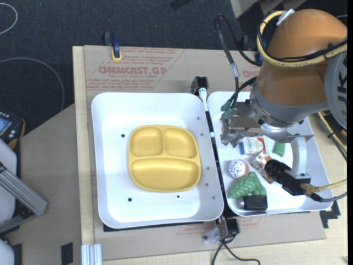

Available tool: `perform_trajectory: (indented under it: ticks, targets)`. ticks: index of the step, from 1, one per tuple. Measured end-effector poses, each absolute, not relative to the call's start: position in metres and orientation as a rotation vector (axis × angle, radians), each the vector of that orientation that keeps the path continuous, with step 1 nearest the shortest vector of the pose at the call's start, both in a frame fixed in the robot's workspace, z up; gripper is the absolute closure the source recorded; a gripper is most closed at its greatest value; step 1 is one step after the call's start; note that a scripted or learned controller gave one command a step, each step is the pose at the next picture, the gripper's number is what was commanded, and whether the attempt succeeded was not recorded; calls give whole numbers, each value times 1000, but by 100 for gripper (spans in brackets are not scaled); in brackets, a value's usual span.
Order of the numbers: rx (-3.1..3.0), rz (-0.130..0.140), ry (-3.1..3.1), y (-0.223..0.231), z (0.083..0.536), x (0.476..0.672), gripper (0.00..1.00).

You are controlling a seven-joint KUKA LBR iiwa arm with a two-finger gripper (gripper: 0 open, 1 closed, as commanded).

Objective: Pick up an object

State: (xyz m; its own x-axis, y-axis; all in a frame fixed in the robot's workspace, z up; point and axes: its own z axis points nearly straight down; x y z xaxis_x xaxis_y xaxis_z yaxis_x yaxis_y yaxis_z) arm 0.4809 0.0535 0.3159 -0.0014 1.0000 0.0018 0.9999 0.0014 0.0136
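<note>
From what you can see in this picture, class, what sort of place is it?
Probably a robotics lab test bench. A robot arm reaches over two white bins set on a board, cables trail across, and the right bin holds jumbled small objects, the left a yellow divided plate.

The yellow tray (164,158) fills the left bin's (105,148) middle; clutter (251,173) crowds the right bin (314,200).
</note>
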Motion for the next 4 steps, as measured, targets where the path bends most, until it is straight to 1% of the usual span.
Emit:
perform_trajectory:
  ticks: [1, 2, 3, 4]
  targets:
    - [2217, 4, 2222, 54, 320, 480, 100]
    - [2215, 5, 2222, 55, 330, 481, 100]
    - [2210, 13, 2228, 113, 393, 480, 100]
    - [2216, 4, 2223, 109, 400, 480, 100]
